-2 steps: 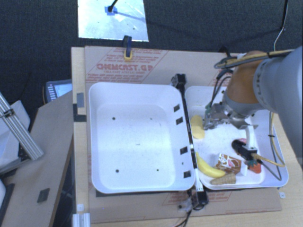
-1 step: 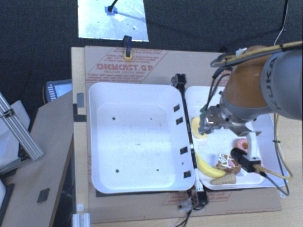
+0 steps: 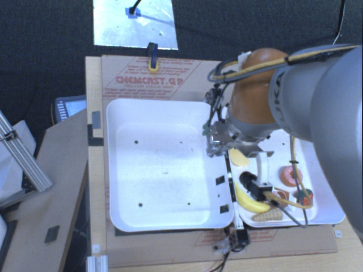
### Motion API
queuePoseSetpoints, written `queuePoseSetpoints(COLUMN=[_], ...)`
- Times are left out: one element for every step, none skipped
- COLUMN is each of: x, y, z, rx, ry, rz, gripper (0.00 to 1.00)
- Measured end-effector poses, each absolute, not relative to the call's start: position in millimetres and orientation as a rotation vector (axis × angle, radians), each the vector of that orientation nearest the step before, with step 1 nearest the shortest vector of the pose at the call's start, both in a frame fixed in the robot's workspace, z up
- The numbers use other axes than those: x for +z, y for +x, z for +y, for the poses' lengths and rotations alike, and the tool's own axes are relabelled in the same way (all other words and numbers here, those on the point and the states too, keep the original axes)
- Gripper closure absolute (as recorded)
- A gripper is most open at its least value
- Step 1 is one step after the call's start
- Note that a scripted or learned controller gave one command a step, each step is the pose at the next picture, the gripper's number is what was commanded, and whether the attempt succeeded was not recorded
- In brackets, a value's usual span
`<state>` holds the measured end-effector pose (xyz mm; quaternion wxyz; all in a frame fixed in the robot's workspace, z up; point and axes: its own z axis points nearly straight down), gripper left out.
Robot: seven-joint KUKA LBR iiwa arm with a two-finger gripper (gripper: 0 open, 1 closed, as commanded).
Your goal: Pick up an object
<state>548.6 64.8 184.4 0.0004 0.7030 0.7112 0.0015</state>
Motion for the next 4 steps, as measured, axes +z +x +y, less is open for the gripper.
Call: queuePoseSetpoints(x=[184.6, 102.2, 163.1, 79.8], y=[581.2, 626.8, 665.1, 640.8], z=[90.1, 117.7, 181.6, 234.9], rx=[0.006, -0.001, 0.016, -0.004], ry=[2.212, 2.214, 2.208, 2.214], rz=[2.228, 2.229, 2.229, 2.234], gripper=[1.00, 1.00, 1.00, 1.00])
